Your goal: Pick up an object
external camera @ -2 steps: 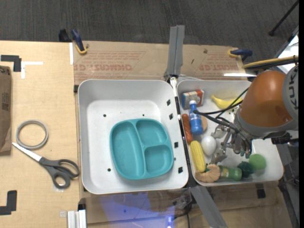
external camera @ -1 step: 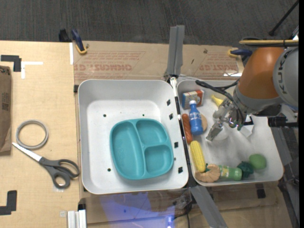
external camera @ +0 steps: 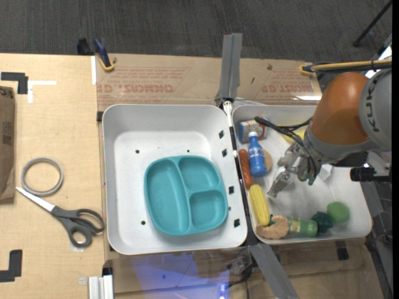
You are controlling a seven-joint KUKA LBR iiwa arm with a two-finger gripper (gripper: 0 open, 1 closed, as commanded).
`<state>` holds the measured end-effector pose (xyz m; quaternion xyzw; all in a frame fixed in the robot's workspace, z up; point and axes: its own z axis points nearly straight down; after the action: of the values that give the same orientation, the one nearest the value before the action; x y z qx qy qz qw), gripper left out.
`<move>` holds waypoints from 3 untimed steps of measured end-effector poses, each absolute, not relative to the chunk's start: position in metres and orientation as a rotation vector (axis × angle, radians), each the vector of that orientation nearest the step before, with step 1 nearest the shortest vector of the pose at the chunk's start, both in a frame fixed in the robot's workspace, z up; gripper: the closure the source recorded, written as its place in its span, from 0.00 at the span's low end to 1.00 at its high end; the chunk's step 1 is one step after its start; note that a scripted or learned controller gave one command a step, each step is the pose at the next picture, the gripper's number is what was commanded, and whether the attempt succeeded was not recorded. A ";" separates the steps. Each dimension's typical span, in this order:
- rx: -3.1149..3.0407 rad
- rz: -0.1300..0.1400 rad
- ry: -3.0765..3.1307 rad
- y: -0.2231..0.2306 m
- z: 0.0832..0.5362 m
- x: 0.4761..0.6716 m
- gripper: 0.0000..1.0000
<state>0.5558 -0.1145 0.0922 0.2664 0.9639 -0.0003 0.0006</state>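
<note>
**Yellow corn cob just below-left of the gripper**

Yellow corn cob (external camera: 259,204) lies in the right bin (external camera: 355,229), long axis running near-to-far beside the left wall. Just beyond it, the gripper (external camera: 278,184) hangs with fingers slightly spread, pinching nothing (judged). Farther still: blue bottle (external camera: 255,154) upright along the same wall.

Dark grey carpet (external camera: 187,11) runs along the top. The bench (external camera: 56,123) is plain cardboard-brown, with scissors (external camera: 65,217) and a tape roll (external camera: 42,175) lying on its left side.
</note>
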 end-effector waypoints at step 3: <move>1.875 -0.019 2.538 -0.103 0.089 0.645 0.00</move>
<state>0.6450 -0.1029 0.0895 0.5943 0.8042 -0.0059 -0.0070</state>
